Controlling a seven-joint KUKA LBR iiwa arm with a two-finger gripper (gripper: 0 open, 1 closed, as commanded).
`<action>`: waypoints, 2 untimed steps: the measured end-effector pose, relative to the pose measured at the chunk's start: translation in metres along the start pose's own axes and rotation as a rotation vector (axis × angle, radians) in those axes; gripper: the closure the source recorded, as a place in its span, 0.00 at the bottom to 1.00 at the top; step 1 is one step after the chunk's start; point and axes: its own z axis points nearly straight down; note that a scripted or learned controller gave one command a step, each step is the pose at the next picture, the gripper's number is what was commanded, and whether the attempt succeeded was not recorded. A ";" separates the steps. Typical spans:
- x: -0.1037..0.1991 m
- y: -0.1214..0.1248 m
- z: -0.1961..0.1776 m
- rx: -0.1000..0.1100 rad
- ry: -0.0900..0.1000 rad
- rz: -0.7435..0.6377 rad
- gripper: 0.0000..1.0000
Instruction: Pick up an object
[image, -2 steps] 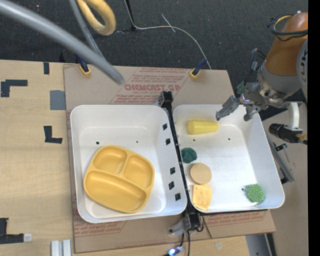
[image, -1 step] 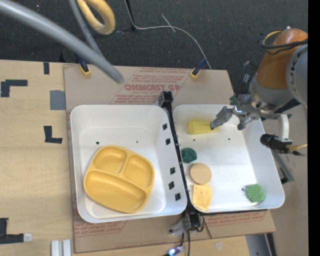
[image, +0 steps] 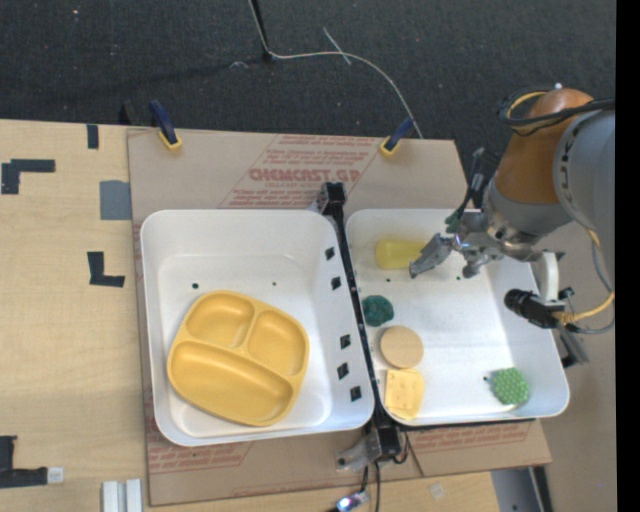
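- I see my gripper (image: 447, 254) over the far part of the right bin (image: 520, 330), at the end of the grey arm (image: 560, 170) that comes in from the right with its orange band above the wrist.
- Its dark fingers (image: 428, 257) point left toward a yellow object (image: 397, 252); I cannot tell whether they are spread or pressed together, and I see nothing between them.
- That yellow object lies just beside the fingertips, near the far left corner of the right bin.
- Further along the right bin's left side I count a dark green round piece (image: 377, 310), then a tan disc (image: 401, 347), then a pale yellow block (image: 404, 392) close to the near wall.
- A bright green knobbly object (image: 509, 385) sits apart in the near right corner of that bin.
- The left bin (image: 165, 240) holds one thing, a yellow divided plate (image: 238, 356) with three compartments, lying toward its near left side.
- Both bins rest on a brown cardboard sheet (image: 290, 170) held by two blue-and-yellow clamps (image: 163, 125) at its far edge.
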 end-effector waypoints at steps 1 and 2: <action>-0.001 0.000 0.066 0.001 0.000 0.000 0.00; 0.000 0.001 0.053 -0.002 0.000 -0.001 1.00</action>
